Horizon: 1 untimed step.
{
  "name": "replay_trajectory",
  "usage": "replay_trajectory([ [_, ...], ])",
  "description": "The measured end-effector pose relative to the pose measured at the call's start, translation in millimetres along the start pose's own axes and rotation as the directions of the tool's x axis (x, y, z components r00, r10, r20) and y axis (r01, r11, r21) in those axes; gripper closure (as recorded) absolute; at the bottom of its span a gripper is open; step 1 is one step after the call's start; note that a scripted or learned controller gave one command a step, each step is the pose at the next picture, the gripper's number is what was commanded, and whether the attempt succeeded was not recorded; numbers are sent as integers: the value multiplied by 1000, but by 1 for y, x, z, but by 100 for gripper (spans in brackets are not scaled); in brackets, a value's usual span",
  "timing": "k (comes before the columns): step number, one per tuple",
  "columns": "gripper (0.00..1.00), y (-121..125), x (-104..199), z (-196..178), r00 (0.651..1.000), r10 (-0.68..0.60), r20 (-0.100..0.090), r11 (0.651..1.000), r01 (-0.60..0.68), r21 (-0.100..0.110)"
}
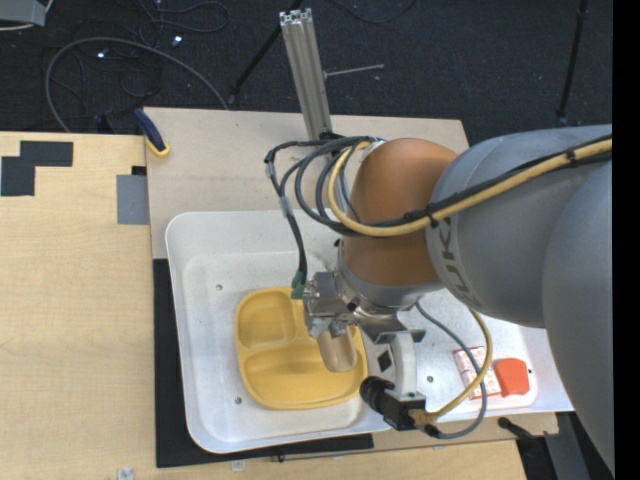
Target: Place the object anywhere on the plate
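A yellow divided plate lies in the left white bin, towards its right side. My gripper hangs low over the plate's right rim, and its tip overlaps the plate's edge. The bulky grey arm and its orange band hide much of the gripper from above. An orange block rests in the right bin, to the right of the gripper and apart from it. I see nothing clearly held at the gripper's tip.
A white card with red print lies beside the orange block in the right bin. An aluminium post rises behind the bins. A wooden tabletop spreads to the left. The arm covers most of the right bin.
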<state>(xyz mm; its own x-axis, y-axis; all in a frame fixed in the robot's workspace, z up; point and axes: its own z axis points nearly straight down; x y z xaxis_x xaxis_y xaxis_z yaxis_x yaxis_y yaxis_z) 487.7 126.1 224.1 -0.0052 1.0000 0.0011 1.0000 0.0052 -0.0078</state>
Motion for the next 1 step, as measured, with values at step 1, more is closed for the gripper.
replay_trajectory([
  [1,0,1,-2,0,1000,4,2,1000,-4,-2],
])
